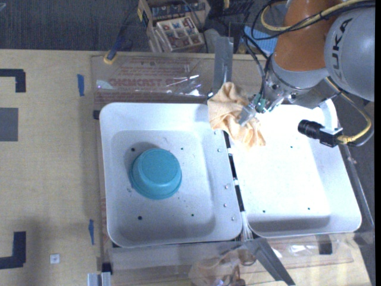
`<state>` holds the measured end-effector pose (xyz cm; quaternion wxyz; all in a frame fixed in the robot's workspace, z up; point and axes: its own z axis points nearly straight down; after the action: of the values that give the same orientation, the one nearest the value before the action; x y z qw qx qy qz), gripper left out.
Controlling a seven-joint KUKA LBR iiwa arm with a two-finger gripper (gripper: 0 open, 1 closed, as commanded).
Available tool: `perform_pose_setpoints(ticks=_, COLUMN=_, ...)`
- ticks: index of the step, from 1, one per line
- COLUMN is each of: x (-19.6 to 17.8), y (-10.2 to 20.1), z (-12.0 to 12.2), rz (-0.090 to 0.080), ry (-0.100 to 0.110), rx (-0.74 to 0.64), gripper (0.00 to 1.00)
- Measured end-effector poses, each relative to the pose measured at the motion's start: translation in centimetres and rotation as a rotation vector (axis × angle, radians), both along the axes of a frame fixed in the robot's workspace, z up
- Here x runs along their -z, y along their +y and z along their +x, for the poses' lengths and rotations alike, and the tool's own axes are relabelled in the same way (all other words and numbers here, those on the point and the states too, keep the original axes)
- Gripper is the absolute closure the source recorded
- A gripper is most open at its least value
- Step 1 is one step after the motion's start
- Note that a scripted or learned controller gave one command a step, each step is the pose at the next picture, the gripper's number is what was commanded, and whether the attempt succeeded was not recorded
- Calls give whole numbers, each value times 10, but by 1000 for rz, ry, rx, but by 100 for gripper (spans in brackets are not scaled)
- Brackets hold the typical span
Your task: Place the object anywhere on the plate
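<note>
The gripper (250,115) hangs at the upper left corner of the right bin (297,183), its fingertips buried in the folds of a yellowish cloth (235,119). Some fabric appears bunched between the fingers, so I judge them pinched on the cloth — though the blur there leaves the firmness of that hold unclear.

The cloth itself is crumpled and drapes over the divide between the two bins, part of it trailing down into the right bin and part heaped against the top rim. It looks light, limp and shapeless — it will sag and swing when lifted, and loose ends could catch on the bin edge. A pinch on a thick fold near the middle of the heap would probably carry it best; a single thin layer might slip free.

Well apart from it, in the left bin (119,219), lies the blue plate (156,173), round and rather bowl-like. It is a small target, so a hanging corner of soft cloth may well spill over its rim.
</note>
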<state>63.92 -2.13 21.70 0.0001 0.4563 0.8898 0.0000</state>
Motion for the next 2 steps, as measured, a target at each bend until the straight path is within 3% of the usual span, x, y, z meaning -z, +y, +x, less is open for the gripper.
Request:
perform_pose_setpoints(ticks=1, x=0, y=32, z=-31, rz=1, ry=-2, rx=-395, gripper=100)
perform_pose_setpoints(ticks=2, x=-3, y=83, z=-61, rz=1, ry=-1, rx=-792, gripper=100)
